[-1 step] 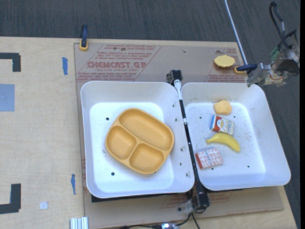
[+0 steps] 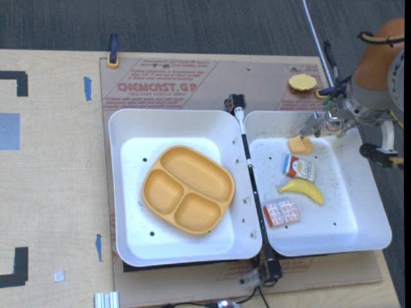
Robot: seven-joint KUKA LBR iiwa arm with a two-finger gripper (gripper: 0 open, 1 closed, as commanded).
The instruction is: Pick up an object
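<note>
Bench point(image 2: 51, 191) of pale wood fills the near and left side, carrying two shallow white bins side by side. Nearest in the right bin point(image 2: 366, 230) lies a small red-patterned packet point(image 2: 281, 212), its long side running roughly left to right with a slight tilt. Just beyond it rests a yellow banana point(image 2: 302, 190), its long axis slanting from the upper left down to the lower right, the lower tip pointing toward the bin's right wall. Just beyond the banana sits a small white and red carton point(image 2: 299, 168), standing close to it but apart. Farther still, near the bin's back wall, is an orange-yellow block point(image 2: 300, 145). The left bin point(image 2: 122, 133) holds a yellow three-compartment tray point(image 2: 187, 189), turned at a slant. At the far right, the gripper point(image 2: 313, 127) hangs just above and beside the orange-yellow block, grasping nothing; whether its jaws stand apart or together cannot be told. Beyond the bins, a yellow disc point(image 2: 302, 83) lies on the brown board point(image 2: 192, 82).
</note>
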